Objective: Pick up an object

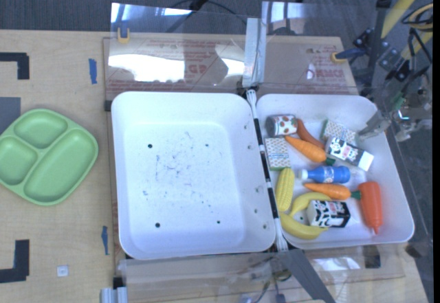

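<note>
Gripper (377, 126): at right bin (402, 188) upper-right rim, blurred; can't tell whether spread or pinching. Just beside: milk carton (349, 152), green packet (338, 131). Lower in bin, crowded: carrots (306, 147), (371, 204), blue bottle (328, 174), corn (284, 189), banana (299, 226). Left bin (182, 164), green plate (45, 155) well apart.

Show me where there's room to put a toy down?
The left bin has bare white floor wall to wall. The right bin is crowded: carrots, corn, banana and cartons, with a small bare strip along its far wall.
</note>
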Tool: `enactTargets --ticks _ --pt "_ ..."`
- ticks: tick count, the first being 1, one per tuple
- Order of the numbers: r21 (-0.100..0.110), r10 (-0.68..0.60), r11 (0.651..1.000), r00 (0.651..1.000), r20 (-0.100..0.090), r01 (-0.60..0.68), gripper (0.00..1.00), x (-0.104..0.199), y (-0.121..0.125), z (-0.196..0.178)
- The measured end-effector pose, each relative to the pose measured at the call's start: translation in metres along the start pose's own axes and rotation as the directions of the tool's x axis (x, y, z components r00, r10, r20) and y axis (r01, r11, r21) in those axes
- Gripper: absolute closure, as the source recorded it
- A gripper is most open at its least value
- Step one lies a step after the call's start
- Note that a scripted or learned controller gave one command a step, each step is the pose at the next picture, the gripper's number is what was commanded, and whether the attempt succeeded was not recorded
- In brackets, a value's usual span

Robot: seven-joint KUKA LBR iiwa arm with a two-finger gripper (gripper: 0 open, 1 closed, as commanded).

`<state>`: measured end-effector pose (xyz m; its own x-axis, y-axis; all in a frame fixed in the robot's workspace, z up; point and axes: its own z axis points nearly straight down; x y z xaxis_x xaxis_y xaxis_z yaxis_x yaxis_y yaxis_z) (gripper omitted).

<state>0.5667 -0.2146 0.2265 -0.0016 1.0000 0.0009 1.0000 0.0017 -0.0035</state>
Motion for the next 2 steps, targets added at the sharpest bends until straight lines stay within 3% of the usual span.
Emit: enactTargets --ticks 1,2 --pt "-0.011 0.287 0.958 0.958 -0.001 -0.287 0.00 -0.007 0.041 0.073" --pt "-0.008 0.133 0.991 0.991 0.002 -0.133 0.00 0.087 0.013 0.126"
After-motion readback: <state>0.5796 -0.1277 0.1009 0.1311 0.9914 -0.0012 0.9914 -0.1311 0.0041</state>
